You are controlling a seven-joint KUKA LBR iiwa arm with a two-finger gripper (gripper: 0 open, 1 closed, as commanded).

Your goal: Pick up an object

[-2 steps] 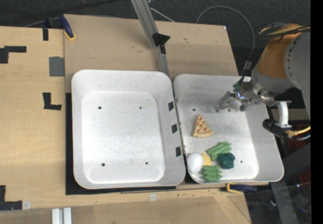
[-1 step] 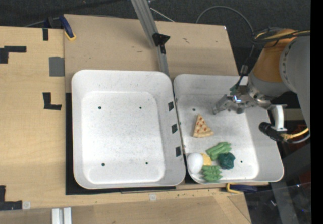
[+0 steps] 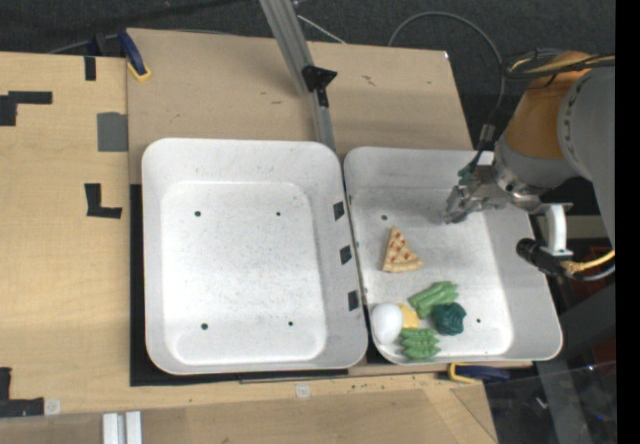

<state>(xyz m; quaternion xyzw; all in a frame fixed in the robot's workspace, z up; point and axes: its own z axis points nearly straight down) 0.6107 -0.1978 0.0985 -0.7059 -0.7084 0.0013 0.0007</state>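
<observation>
In the right bin (image 3: 420, 172) a pizza-slice toy (image 3: 399, 252) lies near the middle. Toward the bin's front edge sit a white egg-like ball (image 3: 386, 318), a light green leafy piece (image 3: 432, 296), a dark teal piece (image 3: 449, 318) and another green piece (image 3: 420, 342), with a bit of yellow between them. My gripper (image 3: 462, 206) hangs over the right bin's back right part, up and to the right of the pizza slice, with nothing seen between its fingers. Whether they are open or shut is unclear.
The left bin (image 3: 245, 252) is beside the right one. A grey metal pole (image 3: 285, 17) slants in from the top to the bins' shared back edge. The arm's orange band (image 3: 540, 117) and cables sit at the right of the bench.
</observation>
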